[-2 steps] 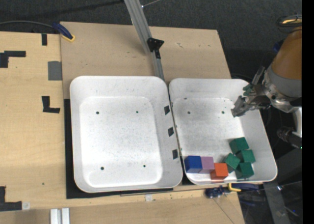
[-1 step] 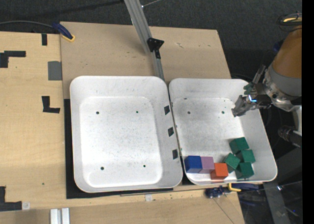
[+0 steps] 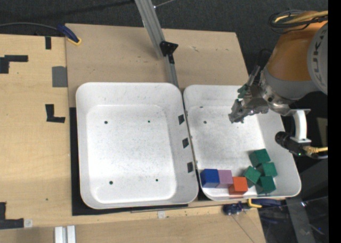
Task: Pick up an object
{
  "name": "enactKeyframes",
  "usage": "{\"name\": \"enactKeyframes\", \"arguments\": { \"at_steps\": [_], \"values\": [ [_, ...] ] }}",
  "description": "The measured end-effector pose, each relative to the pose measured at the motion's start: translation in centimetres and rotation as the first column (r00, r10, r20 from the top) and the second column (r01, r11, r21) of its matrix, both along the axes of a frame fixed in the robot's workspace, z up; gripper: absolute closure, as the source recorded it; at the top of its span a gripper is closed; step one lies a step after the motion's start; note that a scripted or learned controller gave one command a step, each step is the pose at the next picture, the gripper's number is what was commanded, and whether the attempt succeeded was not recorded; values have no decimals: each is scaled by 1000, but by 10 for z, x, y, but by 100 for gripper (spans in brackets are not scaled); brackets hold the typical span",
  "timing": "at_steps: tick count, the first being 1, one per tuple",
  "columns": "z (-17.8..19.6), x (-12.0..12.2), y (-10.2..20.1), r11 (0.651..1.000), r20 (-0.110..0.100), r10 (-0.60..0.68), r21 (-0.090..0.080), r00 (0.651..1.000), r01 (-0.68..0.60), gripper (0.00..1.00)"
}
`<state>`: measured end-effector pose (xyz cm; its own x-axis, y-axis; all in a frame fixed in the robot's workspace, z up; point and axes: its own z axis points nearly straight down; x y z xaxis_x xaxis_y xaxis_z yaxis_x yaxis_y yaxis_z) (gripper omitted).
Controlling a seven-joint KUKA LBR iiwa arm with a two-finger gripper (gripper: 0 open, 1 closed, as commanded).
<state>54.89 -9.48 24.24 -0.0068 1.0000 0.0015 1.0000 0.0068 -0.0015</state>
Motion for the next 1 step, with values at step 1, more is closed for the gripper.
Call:
{"name": "enactKeyframes", "arguments": {
  "at_steps": [1],
  "values": [
    [6,21,47,1000,2,0,0,1000,0,100]
  ]
}}
